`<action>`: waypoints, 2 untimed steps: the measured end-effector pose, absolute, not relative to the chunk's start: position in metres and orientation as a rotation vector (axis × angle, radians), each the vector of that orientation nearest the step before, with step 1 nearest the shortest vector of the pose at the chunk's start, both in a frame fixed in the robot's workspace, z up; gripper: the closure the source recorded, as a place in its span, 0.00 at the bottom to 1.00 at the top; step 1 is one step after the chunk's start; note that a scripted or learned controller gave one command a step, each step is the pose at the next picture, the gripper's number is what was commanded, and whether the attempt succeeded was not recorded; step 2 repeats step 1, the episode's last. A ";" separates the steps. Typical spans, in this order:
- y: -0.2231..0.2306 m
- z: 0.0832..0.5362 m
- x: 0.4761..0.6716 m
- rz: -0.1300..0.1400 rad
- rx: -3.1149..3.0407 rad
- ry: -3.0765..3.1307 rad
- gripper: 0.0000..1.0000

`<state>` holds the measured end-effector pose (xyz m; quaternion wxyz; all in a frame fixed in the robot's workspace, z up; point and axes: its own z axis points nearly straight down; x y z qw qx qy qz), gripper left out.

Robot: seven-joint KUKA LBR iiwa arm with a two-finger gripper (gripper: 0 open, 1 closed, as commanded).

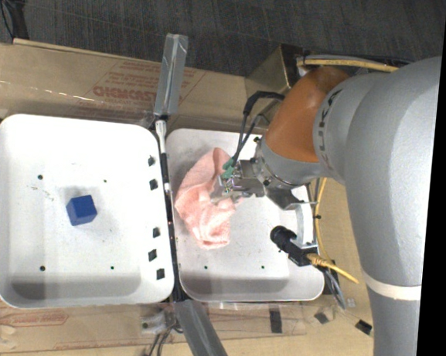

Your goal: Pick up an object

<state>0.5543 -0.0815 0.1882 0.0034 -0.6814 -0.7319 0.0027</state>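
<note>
One gripper [229, 183]: pressing into crumpled pink cloth [203, 203]; jaws' state unclear.
Small blue cube [82, 209]: lying well left of jaws.

Pincer [230, 183] down on pink cloth [204, 203] in right bin [233, 283].

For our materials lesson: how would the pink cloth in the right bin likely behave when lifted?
The pink cloth lies crumpled in folds, so it is probably floppy and would drape from the gripper. It looks thin, so likely light.
</note>
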 end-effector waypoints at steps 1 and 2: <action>-0.080 0.187 0.548 0.011 -2.142 -2.285 1.00; -0.080 0.187 0.548 0.011 -2.142 -2.285 1.00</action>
